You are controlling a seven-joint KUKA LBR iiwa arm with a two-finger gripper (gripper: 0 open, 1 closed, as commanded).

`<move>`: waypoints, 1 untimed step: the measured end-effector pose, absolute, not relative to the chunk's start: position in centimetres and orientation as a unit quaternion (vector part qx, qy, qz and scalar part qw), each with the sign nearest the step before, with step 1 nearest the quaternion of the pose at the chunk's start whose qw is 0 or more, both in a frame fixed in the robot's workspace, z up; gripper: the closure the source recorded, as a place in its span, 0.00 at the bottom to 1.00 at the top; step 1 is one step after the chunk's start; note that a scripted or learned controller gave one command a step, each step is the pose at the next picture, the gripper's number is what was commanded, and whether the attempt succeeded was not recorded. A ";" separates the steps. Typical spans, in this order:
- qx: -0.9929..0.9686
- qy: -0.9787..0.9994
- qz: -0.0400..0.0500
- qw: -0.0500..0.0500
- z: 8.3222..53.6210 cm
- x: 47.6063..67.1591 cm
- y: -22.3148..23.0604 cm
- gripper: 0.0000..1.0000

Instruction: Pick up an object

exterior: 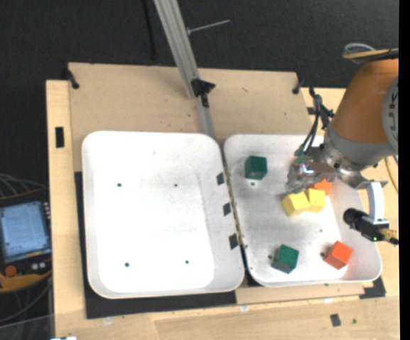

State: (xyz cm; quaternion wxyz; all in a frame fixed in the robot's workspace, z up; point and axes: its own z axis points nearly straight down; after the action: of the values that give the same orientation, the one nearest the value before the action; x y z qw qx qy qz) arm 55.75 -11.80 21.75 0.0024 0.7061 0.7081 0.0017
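Observation:
The right bin (261, 268) holds several small blocks. A green cube (255, 167) sits near its upper left, another green block (285, 258) near the front. Two yellow blocks (304, 202) lie side by side in the middle, with a small orange block (323, 187) just behind them. An orange-red cube (337, 254) rests at the front right. My gripper (304, 178) hangs over the bin's middle right, just above and behind the yellow blocks. Nothing shows between its tips.
The left bin (151, 214) lies beside the right one, joined by black clips along the shared edge. A slanted metal pole (180, 44) rises from the back of the bench. A tablet-like pendant (17, 231) sits off the bench at the left.

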 end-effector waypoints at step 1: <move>0.706 0.708 0.002 0.003 26.3 55.9 -11.9 1.00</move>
State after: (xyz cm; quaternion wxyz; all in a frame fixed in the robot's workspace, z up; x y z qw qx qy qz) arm 55.92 -11.90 26.32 0.0028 0.7060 0.7082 0.0020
